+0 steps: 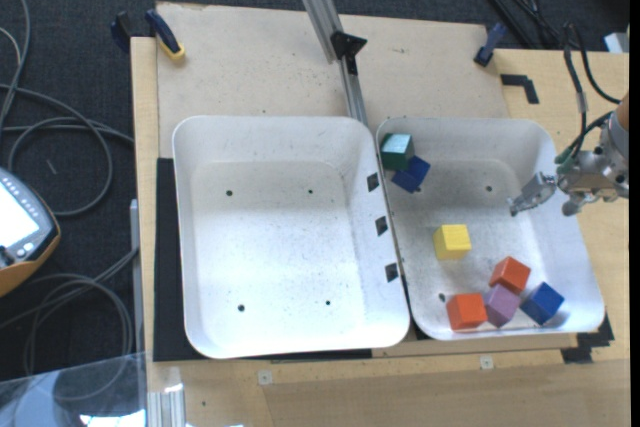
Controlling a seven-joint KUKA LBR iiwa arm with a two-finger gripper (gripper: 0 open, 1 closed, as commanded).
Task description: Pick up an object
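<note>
The pincer [540,195] sits at the right edge of the right bin [470,137], over the bin's right wall, reached in from the right. One metal finger [530,196] points left and down into the bin; whether the pincer is spread or pressed together cannot be told from this view. Nothing shows between its fingers and it touches no block.

The right bin holds seven blocks. A teal block [397,148] and a dark blue block [410,174] lie touching in the upper left corner, against the wall shared with the left bin [200,145]. A yellow block [453,240] lies alone near the middle, left of and below the pincer, well apart from it. In the lower right corner four blocks are clustered: an orange block [511,273], a purple block [502,304], a second orange block [466,311] and a blue block [543,303]. This cluster lies below the pincer, apart from it.

Both bins rest on the bench [250,55].
</note>
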